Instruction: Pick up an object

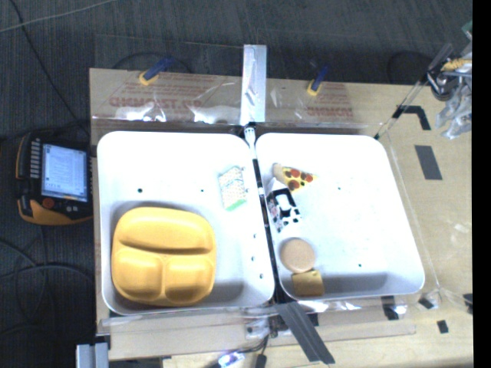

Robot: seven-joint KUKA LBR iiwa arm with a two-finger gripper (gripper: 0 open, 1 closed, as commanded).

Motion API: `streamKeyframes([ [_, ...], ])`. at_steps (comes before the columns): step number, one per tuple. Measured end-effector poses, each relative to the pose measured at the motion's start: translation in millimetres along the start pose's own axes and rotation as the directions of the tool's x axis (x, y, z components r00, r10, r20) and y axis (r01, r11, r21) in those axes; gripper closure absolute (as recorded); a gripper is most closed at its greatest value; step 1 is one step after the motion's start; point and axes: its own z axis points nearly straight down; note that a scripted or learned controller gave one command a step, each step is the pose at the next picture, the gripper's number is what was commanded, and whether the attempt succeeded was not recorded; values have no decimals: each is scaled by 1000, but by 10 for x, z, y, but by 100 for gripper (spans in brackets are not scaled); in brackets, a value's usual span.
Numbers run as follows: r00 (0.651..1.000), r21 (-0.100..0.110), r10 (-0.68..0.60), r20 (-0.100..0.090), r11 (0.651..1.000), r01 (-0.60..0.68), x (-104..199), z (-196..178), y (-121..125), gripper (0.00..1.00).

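In the left bin (pixel 153 148), a big yellow bread-shaped object (pixel 163 253) fills the near left corner. A small green and white packet (pixel 232 188) lies near the divider. Along the left wall of the right bin (pixel 368 205) lie a pizza-slice toy (pixel 294 176), a black and white item (pixel 282 207), a round tan disc (pixel 298 254) and a brown block (pixel 308 284). My gripper (pixel 454 117) hangs at the far right edge of the view, outside the bins and well away from every object, with nothing seen in it.
A handheld pendant with a screen (pixel 54 179) lies on the floor left of the bench. Clamps and plastic sheeting (pixel 230 102) line the back edge. A metal bar (pixel 255 83) stands above the divider.
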Motion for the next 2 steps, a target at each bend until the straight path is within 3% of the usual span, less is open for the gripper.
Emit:
streamKeyframes([
  [1,996,6,86,-11,996,-86,-591,1669,-115,100],
  [2,995,7,91,-29,996,-91,-982,3069,-266,100],
])
